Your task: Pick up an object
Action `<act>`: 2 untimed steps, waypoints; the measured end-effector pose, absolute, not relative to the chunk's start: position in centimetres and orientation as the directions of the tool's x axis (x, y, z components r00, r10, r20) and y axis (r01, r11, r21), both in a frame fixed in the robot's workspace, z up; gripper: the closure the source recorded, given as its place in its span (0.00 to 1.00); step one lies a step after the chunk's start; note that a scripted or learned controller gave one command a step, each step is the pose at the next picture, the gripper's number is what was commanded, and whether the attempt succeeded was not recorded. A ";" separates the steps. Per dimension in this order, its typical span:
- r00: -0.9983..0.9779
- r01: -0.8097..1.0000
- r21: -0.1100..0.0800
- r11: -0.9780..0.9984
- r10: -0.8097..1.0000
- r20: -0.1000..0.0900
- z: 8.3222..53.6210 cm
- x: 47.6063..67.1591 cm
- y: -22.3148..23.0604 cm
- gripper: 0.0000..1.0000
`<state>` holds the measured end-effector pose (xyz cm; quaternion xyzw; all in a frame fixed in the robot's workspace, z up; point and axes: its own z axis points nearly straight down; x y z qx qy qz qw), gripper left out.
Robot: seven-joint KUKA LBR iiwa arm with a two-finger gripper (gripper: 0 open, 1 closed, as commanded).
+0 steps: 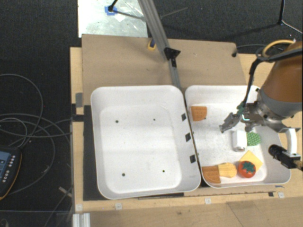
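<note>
The gripper [230, 123] hovered over the right bin [213, 96], jaws seemingly spread and holding nothing. A white block [239, 139] lay just at its five o'clock; the pick had apparently yet to begin.

Both bins [142, 141] are white on a tan tabletop [203, 60]. In the right one lie an orange-brown block [199, 113], a white piece [239, 139], a green dotted piece [253, 138], a yellow wedge [252, 159] and a red ball [245, 170]. The arm [284, 86] is orange over grey.
</note>
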<state>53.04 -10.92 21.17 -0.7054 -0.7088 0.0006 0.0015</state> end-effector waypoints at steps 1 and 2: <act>-0.002 1.000 0.001 0.002 1.000 0.001 21.4 53.1 -10.9 0.00; -0.001 1.000 -0.003 0.001 1.000 0.001 17.1 52.7 -10.9 0.00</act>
